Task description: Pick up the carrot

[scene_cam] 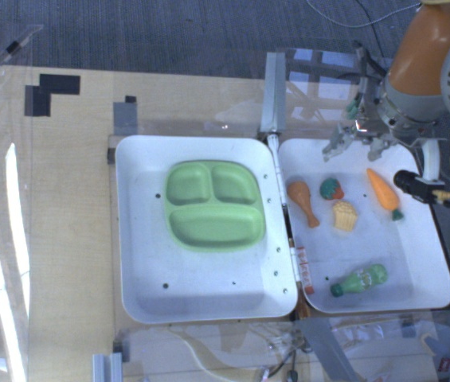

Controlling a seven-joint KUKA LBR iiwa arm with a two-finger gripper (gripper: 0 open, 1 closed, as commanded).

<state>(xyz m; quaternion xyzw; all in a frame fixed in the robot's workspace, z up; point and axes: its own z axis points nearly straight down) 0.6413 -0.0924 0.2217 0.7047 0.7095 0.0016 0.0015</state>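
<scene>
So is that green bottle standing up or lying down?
Lying down. The green bottle rests on its side on the floor of the right bin, its darker cap end pointing left.

pale wooden bench (57, 237) under glare streaks; dark grey ribbed floor (169, 14) beyond it.

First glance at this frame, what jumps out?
The green divided tray alone in the left bin. The right bin holds the small items: carrot near its right side, drumstick, corn, green bottle. The gripper hangs above that bin's far edge, holding nothing.
</scene>
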